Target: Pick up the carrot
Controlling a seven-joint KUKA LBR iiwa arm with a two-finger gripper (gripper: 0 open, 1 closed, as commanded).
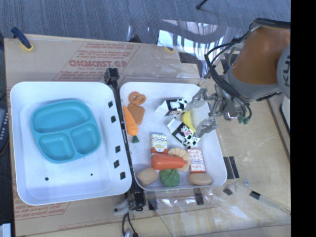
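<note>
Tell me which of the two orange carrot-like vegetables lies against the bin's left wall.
The slimmer, lighter orange carrot, lengthwise along the right bin's left wall. The thicker red-orange one lies crosswise near the front, among other toys.

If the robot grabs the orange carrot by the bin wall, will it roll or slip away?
The carrot looks like smooth hard plastic, so it might slip between the fingers. Its long tapered shape could roll sideways if nudged. It lies right against the bin's left wall, which may stop rolling but crowd the gripper.
</note>
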